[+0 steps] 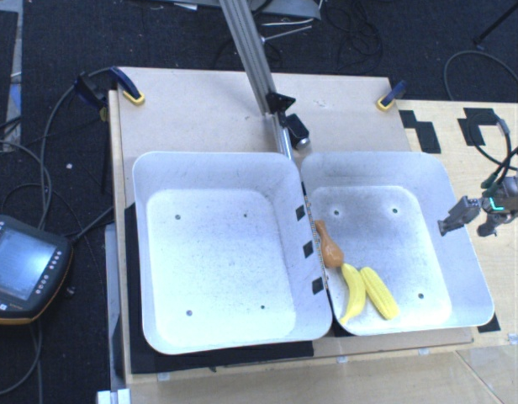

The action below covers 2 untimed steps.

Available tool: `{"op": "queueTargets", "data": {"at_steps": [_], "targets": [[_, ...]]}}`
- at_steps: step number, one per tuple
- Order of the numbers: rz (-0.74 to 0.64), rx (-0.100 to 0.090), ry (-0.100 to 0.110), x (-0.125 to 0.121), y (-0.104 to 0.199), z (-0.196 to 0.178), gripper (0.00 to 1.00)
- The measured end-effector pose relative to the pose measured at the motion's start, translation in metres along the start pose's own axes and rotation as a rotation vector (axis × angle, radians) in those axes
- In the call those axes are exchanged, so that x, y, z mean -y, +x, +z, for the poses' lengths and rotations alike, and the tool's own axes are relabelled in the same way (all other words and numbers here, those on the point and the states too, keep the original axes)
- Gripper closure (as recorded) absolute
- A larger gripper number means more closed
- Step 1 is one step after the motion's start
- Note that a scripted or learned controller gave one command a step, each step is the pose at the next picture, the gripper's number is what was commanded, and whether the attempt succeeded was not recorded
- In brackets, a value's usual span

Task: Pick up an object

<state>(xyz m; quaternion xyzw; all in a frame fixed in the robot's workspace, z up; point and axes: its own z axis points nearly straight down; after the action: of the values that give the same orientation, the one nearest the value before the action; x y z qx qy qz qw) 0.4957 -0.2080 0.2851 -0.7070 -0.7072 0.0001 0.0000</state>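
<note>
The gripper [457, 217] hovers right of the right bin [427, 183], well apart from the banana [353, 291]. I cannot tell its grip state. The banana touches the corn [380, 292], so a grab could slip.

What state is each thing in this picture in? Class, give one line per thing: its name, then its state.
Yellow plastic banana: lying flat in the right bin, not gripped.
Yellow corn cob toy: lying flat beside the banana, touching it.
Orange-brown pear-shaped toy: lying by the right bin's left wall.
Right white shallow bin: holds all three toys.
Left white shallow bin: sits beside the right bin.
Two-finger gripper: above the right bin's right rim, holding nothing.
</note>
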Motion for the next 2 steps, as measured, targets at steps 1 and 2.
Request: {"op": "queueTargets", "data": {"at_steps": [1,2], "targets": [[0.000,0.000,0.000,0.000,0.000,0.000,0.00],[0.000,-0.002,0.005,-0.008,-0.003,0.057,0.00]]}}
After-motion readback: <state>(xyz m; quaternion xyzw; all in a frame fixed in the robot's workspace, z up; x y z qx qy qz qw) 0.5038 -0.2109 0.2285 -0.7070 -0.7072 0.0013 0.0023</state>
